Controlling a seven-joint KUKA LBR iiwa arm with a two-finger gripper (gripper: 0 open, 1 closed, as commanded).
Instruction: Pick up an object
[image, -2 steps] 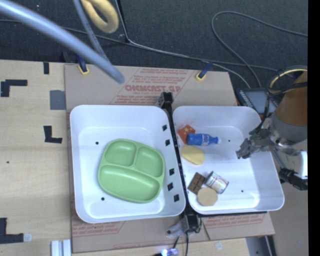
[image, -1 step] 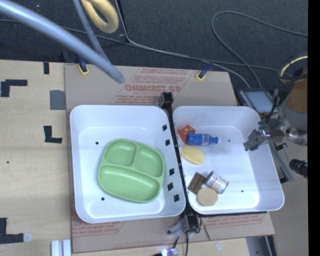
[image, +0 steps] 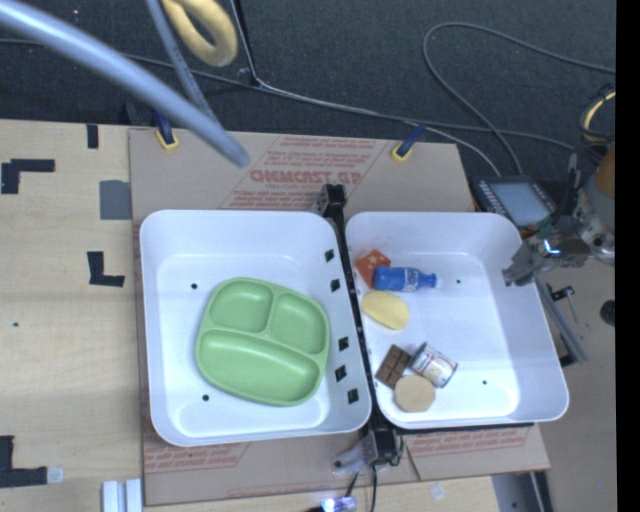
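Note:
The right bin (image: 500, 330) holds several small items along its left side. A blue bottle (image: 404, 279) lies on its side beside a red-orange packet (image: 369, 263). Below them lie a yellow oval piece (image: 387, 310), a brown chocolate bar (image: 392, 365), a small silver can (image: 436, 367) and a tan round biscuit (image: 414, 394). My gripper (image: 524, 264) hangs over the bin's right rim, well to the right of all these items, with nothing seen in it.
The left bin (image: 170, 300) bears a green divided plate (image: 264, 340). A black divider (image: 345, 300) runs between the bins. A grey pole (image: 130, 70) crosses the upper left. Cables and a device (image: 515, 200) lie behind the right bin.

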